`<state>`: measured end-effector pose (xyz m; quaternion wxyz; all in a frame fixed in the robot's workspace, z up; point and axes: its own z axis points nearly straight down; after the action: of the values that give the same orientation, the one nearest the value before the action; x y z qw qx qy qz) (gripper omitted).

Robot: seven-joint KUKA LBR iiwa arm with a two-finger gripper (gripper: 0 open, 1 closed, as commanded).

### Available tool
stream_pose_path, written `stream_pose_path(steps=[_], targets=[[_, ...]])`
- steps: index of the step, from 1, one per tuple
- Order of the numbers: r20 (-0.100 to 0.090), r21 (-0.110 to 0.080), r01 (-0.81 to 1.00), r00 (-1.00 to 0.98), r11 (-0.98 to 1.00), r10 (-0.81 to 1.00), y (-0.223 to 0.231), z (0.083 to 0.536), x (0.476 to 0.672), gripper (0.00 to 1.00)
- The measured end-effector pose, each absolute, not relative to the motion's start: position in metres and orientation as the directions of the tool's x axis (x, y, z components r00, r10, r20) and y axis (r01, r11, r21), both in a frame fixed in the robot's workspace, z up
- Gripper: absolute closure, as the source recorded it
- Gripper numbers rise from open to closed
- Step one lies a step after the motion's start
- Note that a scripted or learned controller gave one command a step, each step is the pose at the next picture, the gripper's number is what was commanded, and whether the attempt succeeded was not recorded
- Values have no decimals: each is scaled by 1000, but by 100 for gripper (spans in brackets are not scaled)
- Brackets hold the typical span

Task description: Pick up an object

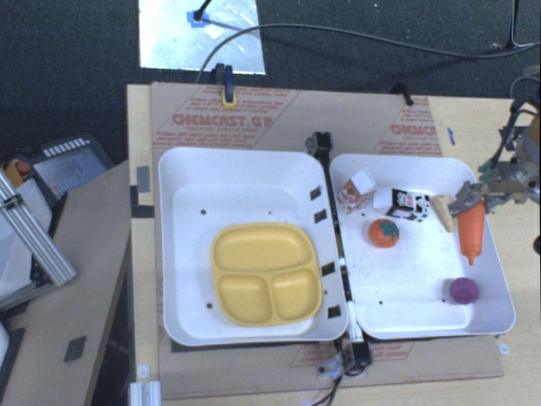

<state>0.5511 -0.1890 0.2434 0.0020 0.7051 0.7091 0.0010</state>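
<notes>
Above the right bin's far right rim, the gripper clasps the top of an orange carrot, which hangs tip-down. Left of the carrot lie a tomato and a small carton; below it, a purple ball.

An orange carrot hung nearly upright over the right bin's far right side, its thick top caught between the fingers of the pincer and its narrow tip pointing down toward the bin floor. Below it, near the bin's front right corner, lay a small purple round piece. Toward the middle sat an orange tomato-like ball with a green top. Near the back wall stood a little white-roofed carton, and beside it lay a black-and-white box.
</notes>
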Motion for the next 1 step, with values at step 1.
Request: stream_pose_path(steps=[1], targets=[[2,1,1000,-10,10,1000,-126,237,550,100]])
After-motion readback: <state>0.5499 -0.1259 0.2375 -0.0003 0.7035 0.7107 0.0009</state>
